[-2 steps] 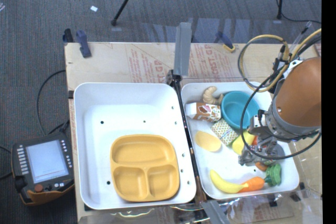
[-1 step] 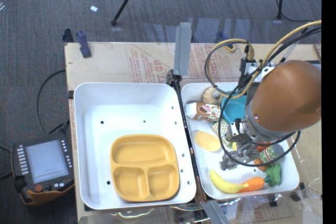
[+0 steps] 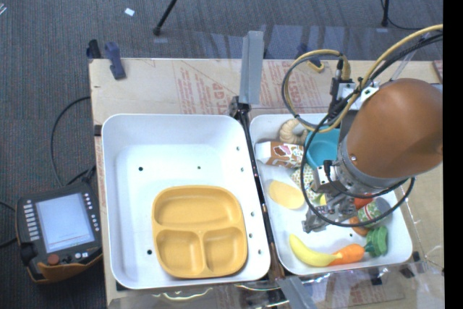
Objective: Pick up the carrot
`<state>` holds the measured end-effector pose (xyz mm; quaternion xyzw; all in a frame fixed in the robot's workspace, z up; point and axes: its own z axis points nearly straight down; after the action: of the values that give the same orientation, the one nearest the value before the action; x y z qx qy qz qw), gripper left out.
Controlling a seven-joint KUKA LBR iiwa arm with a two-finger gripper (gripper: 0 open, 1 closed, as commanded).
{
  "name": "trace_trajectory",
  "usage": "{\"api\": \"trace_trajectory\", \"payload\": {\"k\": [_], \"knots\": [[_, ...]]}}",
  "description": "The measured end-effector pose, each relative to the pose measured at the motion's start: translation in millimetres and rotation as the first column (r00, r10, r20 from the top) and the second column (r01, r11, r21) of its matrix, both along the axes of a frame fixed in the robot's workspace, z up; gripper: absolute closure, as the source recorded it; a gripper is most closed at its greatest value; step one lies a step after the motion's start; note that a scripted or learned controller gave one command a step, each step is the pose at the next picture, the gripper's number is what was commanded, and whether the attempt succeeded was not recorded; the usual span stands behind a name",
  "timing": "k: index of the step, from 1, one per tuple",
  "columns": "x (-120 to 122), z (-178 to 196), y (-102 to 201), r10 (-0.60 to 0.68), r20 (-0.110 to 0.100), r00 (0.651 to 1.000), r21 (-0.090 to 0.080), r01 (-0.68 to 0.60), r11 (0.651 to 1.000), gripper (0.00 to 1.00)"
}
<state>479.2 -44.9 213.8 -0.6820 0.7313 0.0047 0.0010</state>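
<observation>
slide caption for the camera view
Gripper hovers above the carrot beside a banana in the right bin.

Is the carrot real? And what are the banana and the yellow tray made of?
The carrot looks like plastic toy food: smooth, evenly orange, with a chunky green top. The banana beside it also seems plastic, uniformly yellow and slightly glossy. The yellow tray appears to be moulded matte plastic, with rounded compartments. I can't be certain from looks alone.

1. Enters from the right side of the camera view, angled steeply downward.
2. Shows an orange band above the wrist, with a grey wrist section below it.
3. Carries looped cables along the upper wrist.
4. Positions the hand low, pointing down.
5. Finger state not discernible from above.
</observation>
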Motion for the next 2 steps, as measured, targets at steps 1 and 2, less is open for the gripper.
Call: {"api": "trace_trajectory", "payload": {"k": [1,2], "knots": [[1,8,4,-0.002,-0.002,1.0,0.004,0.002,1.0,1.0],[-3,34,-13,0.242,0.005,0.97,-0.003,-0.242,0.97,1.0]]}}
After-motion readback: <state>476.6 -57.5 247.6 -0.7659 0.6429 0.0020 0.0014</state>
